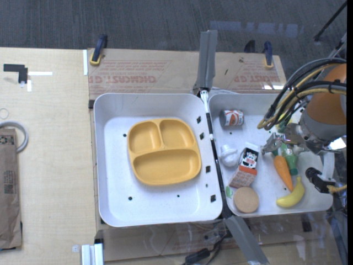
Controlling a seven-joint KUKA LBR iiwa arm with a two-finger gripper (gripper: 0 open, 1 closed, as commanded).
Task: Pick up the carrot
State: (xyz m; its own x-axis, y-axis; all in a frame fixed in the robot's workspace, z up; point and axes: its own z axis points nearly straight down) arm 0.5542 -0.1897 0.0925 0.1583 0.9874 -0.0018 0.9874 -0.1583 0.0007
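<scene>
So the counter [44, 148] is light wood, with brown cardboard [165, 73] laid over its back right part. Two white bins sit side by side on that: the left bin [107, 164] and the right bin [265, 101], touching in the middle. A brown paper bag [8, 186] lies at the counter's left edge, with a black bracket [16, 70] near the back left corner.

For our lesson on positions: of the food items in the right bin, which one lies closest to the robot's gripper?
The carrot. Its leafy green top lies right at the gripper, while the banana, round biscuit, carton and can all lie farther off.
</scene>
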